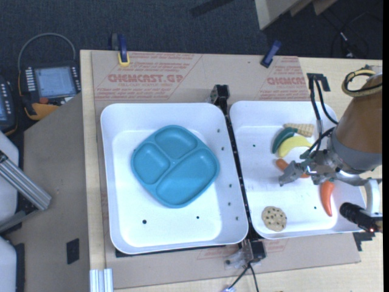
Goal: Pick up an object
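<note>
My gripper hangs low over the middle of the right bin, reaching in from the right. It is open, with nothing between its fingers. A small orange piece lies just left of the fingertips. A yellow and green toy banana rests just behind the gripper, with a tan wafer beyond it. An orange carrot lies under the wrist at the right. Near the front wall sits a round speckled cookie.
The left bin holds a blue divided plate at its middle. A black divider and clamps run between the bins. Black cables hang over the right bin's far right corner.
</note>
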Controlling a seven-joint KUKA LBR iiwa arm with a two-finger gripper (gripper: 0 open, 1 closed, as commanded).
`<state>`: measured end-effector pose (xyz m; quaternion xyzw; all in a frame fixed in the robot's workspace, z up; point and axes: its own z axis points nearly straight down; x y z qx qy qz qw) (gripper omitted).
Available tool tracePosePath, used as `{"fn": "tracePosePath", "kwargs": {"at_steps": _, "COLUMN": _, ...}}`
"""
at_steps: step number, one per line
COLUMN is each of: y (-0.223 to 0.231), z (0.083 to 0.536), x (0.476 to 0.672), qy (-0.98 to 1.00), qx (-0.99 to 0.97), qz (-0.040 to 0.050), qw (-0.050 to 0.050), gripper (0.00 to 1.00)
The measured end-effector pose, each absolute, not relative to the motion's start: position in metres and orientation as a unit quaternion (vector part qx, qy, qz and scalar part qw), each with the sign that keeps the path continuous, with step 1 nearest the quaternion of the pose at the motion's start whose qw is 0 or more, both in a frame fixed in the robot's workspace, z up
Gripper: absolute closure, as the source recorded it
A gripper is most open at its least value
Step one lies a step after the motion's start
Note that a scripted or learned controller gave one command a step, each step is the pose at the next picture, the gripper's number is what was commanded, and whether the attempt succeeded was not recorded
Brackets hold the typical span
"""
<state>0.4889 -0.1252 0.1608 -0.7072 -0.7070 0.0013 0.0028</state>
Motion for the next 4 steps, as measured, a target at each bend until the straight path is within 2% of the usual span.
{"fn": "tracePosePath", "kwargs": {"at_steps": 2, "y": -0.124, "z": 0.083, "x": 0.491, "qy": -0.707, "qx": -0.708, "qz": 0.0007, "qw": 0.002, "gripper": 0.00}}
{"fn": "tracePosePath", "kwargs": {"at_steps": 3, "y": -0.123, "z": 0.095, "x": 0.492, "qy": -0.707, "qx": -0.707, "qz": -0.0009, "qw": 0.000, "gripper": 1.00}}
{"fn": "tracePosePath", "kwargs": {"at_steps": 4, "y": -0.129, "z": 0.139, "x": 0.486, "qy": -0.707, "qx": -0.707, "qz": -0.0001, "qw": -0.001, "gripper": 1.00}}
